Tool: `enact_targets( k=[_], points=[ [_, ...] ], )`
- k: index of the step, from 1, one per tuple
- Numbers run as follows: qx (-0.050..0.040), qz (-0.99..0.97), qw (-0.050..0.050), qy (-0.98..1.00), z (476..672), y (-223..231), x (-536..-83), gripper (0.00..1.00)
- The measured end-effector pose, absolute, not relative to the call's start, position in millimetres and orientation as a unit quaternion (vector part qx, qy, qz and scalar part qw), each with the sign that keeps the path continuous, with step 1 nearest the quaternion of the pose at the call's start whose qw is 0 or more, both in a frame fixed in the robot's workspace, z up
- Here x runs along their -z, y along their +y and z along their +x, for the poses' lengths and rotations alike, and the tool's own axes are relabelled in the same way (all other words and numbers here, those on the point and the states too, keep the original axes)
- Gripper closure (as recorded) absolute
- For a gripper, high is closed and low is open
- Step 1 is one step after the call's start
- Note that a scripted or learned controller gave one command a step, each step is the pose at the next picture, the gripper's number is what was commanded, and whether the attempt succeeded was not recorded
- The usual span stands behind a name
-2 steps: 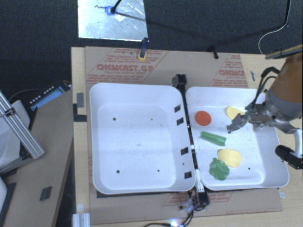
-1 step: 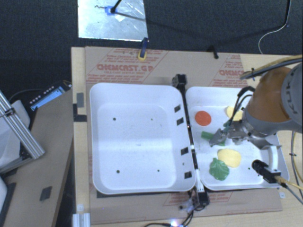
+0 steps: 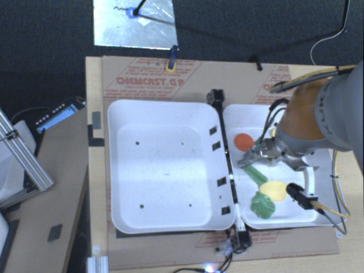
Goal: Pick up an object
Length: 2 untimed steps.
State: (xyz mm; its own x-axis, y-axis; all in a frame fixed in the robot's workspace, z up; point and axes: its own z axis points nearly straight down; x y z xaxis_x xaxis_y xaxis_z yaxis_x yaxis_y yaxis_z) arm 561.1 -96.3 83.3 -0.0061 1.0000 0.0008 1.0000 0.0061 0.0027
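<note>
Reaching into the right bin (image 3: 324, 220), the gripper (image 3: 248, 160) hangs low just below the orange ball (image 3: 244, 141), touching the upper end of the green stick (image 3: 255, 174). Its opening cannot be told. A yellow object (image 3: 273, 190) and green lump (image 3: 263, 205) lie beyond the stick.

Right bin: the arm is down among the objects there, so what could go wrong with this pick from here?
1. The gripper sits between the orange ball and the green stick, so it may close on nothing or knock the ball away.
2. The green stick, yellow object and green lump lie bunched together; a grasp could drag a neighbour along.
3. The gripper is close to the right bin wall beside the divider, risking a scrape.
</note>
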Motion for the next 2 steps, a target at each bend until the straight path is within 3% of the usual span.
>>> enact_targets(
  k=[1, 2],
  points=[
    [-0.0026, 0.706, 0.002, 0.709, 561.9, -97.3, -96.7, 1.00],
    [-0.0082, 0.703, 0.008, 0.711, 605.6, -34.9, -281.5, 1.00]
  ],
)
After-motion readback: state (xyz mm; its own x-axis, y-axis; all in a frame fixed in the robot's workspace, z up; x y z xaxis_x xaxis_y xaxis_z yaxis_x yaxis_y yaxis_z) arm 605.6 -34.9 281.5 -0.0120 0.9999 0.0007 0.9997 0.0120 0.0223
